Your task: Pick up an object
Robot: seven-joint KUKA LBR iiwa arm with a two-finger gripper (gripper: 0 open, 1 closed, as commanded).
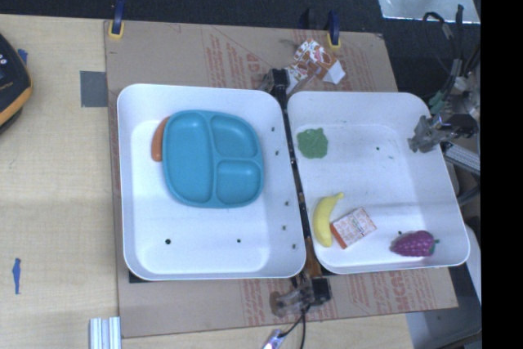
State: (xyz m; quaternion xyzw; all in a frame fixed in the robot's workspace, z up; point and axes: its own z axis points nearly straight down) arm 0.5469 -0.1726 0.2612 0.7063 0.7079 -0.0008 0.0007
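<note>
Where curved, smooth yellow banana (326, 217)

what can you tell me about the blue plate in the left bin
The blue divided plastic plate is a rounded rectangle with three recessed compartments: one large along its left side, two smaller on its right. It looks smooth and matte, and nothing lies in its compartments. It lies flat, right way up, in the upper half of the left white bin. An orange sausage-shaped object pokes out from under its left edge, partly hidden.
</note>
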